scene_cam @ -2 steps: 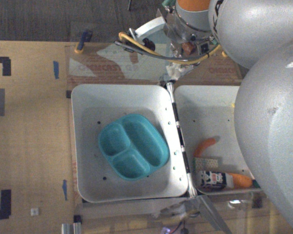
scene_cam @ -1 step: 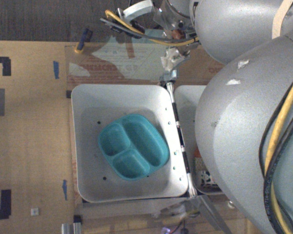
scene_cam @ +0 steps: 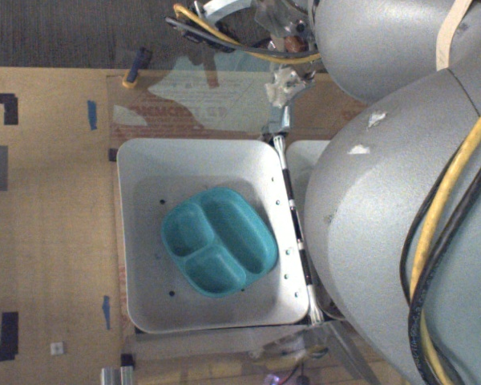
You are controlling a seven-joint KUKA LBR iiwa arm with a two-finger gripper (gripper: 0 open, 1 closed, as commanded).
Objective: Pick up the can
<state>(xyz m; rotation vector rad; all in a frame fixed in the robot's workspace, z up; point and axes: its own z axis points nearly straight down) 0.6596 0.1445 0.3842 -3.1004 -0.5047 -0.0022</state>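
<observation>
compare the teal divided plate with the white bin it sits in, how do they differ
The teal plate is rounded and split into three compartments; the left white bin is squarish with one undivided floor. The plate lies turned at an angle, while the bin sits square to the bench. The plate is clearly smaller, covering only the middle of the bin's floor. Both are shallow, open-topped trays with raised rims.

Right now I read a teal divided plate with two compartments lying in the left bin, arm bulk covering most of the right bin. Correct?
Not quite. The camera view shows the teal divided plate has three compartments, not two. It does lie in the left bin, and the arm covers most of the right bin.
</observation>
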